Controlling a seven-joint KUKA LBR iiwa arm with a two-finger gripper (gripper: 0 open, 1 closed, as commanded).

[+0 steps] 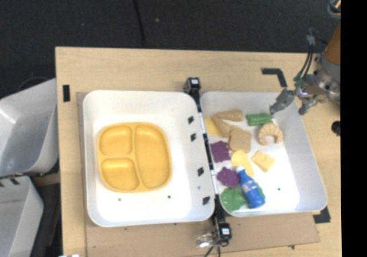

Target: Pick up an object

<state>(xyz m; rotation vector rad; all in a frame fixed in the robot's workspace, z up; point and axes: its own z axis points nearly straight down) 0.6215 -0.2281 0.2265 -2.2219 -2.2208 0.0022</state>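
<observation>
The right bin point(295, 184) holds several toy foods: a bread slice point(229, 116), a green piece point(259, 118), a croissant point(270, 133), a toast square point(239, 139), a cheese wedge point(263, 161), purple grapes point(219, 150) and a blue bottle point(250, 187). My gripper point(292, 104) hangs over the bin's far right corner, just up and right of the croissant and the green piece. Its two fingers stand apart, open, with nothing between them.
The left bin point(92, 112) carries a yellow divided plate point(135, 155). A green pepper point(233, 197) and a second purple cluster point(228, 177) lie near the divider between the bins. A black bracket point(274, 74) sits on the bench behind the right bin.
</observation>
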